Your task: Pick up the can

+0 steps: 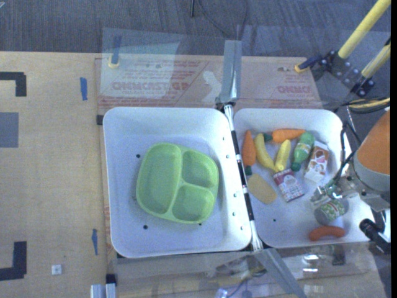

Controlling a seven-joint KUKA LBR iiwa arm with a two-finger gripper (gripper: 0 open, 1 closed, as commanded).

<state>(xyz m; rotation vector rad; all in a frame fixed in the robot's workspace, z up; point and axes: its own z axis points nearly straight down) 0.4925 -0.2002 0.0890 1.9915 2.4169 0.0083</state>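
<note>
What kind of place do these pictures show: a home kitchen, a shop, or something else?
Most likely a robot test bench in a lab, not a kitchen. Two white bins sit side by side on a wooden bench, one holding toy food such as a banana, and a grey robot arm reaches in.

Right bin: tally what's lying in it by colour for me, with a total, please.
Orange: 3, a carrot, a second carrot, a sausage-like piece
Yellow: 2 bananas
Green: 1 bottle
Tan: 1 flat oval piece
Red and white: 2 small packs
Grey-green: 1 can, beside the end effector
Total: 10
</note>
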